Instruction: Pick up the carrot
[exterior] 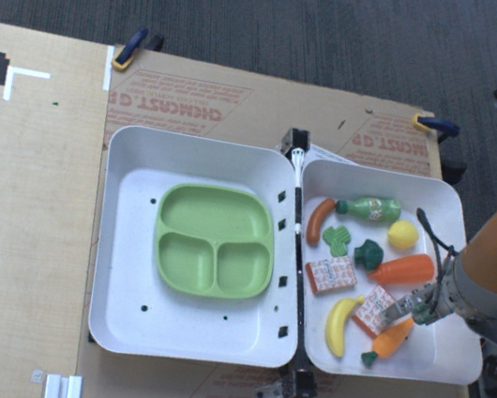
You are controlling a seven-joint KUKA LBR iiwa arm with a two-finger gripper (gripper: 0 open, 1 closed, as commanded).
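One carrot (388,339): small, orange, green stem end, lying tilted.
Position: touching claw (417,307), near-left.
Claw state: cannot tell.

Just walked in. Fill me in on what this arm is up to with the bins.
The arm reaches in from the right, its gripper low in the right bin, right above the carrot. The carrot lies on the bin floor beside a banana and a small red box. Whether it is gripped cannot be told. The left bin holds a green divided plate.
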